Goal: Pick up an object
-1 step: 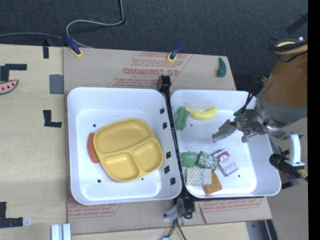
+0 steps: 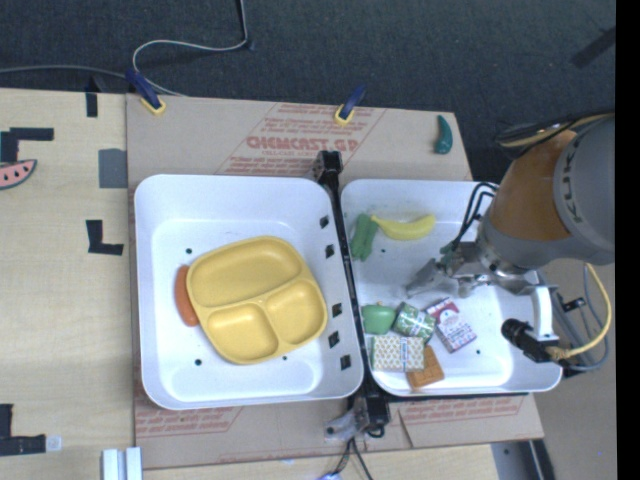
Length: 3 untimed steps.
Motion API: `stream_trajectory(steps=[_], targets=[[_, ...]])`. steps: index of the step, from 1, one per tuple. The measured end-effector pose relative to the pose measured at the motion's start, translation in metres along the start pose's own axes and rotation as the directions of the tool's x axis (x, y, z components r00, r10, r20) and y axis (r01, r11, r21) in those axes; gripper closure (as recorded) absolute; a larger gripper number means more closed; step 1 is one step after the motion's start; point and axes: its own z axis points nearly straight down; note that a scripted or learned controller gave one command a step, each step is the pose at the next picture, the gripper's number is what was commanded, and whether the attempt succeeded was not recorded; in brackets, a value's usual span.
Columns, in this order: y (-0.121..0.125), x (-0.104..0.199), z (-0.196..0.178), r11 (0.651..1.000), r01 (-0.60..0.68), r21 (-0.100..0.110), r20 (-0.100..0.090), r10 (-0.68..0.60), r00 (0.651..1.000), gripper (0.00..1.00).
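Reaching into the right bin (image 2: 520,373), gripper (image 2: 437,278) low with jaws slightly apart and holding nothing, just above the small packets (image 2: 415,323), banana (image 2: 403,227) behind, yellow divided tray (image 2: 257,298) in the left bin (image 2: 160,268)

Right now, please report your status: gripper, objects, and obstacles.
Gripper open, empty, above right bin floor. Nearest: green packet, red carton. Banana farther back. Nothing blocking.

Grey arm (image 2: 590,183) with rounded casing, broad orange band (image 2: 530,208) above the wrist, metal gripper (image 2: 440,273) with thin grey fingers, black cables looping alongside, white bracket with yellow cable
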Motion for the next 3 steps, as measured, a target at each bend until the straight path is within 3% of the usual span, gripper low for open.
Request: stream_trajectory(steps=[1,2,3], targets=[[0.027,0.033,0.016,1.000,0.001,-0.008,0.002,-0.001,1.000,0.00],[0.063,0.037,0.016,1.000,0.001,-0.009,0.002,-0.001,1.000,0.00],[0.030,0.057,0.016,1.000,0.000,-0.009,0.004,0.000,1.000,0.00]])
